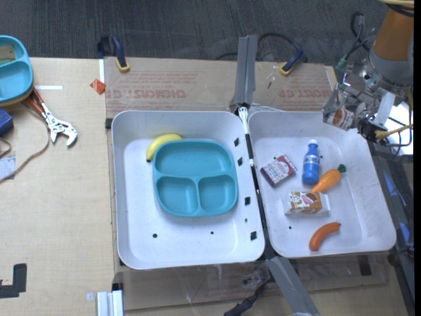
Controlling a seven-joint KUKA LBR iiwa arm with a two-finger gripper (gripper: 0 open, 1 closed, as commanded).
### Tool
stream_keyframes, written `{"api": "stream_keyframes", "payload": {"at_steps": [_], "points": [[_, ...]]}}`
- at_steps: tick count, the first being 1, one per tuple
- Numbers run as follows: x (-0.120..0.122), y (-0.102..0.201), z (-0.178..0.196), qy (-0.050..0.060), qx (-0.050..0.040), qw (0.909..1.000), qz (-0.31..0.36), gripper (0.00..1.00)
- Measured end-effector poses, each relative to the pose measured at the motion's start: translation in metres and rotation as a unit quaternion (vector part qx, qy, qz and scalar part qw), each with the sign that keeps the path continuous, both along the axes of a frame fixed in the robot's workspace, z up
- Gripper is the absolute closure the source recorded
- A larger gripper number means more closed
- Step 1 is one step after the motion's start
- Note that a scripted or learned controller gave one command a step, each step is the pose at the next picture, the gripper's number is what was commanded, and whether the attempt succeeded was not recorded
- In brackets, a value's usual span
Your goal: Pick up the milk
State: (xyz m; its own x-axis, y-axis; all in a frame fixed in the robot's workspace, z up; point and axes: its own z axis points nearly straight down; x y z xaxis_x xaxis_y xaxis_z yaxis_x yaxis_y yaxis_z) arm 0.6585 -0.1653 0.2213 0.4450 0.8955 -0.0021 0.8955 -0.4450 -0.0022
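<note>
In the right bin (368, 239), nearest, lies an orange sausage (323, 235); behind it the milk (306, 203) carton lies on its side, label unreadable. Farther back stands a blue bottle (310, 162). At the far right corner hovers the end effector (355, 117).

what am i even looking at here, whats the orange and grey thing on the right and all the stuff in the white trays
One camera above a bench looks down at a slant. The grey and orange thing is a robot arm reaching in from the right; its gripper hangs over the far right corner of the right bin. Whether it grips anything is too cluttered to tell.

That bin holds toy groceries: a small milk carton, which the arm should pick up, a blue bottle, a carrot, a sausage and a dark red packet.

The left bin holds a blue divided plate with a banana behind it.
</note>
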Motion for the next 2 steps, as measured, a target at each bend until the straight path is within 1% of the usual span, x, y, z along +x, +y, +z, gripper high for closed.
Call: {"api": "stream_keyframes", "payload": {"at_steps": [1, 2], "points": [[0.0002, -0.0001, -0.0006, 0.000, -0.0003, 1.0000, -0.006, 1.00], [0.0004, -0.0010, -0.0042, -0.001, -0.0005, 0.9999, 0.011, 1.00]]}}
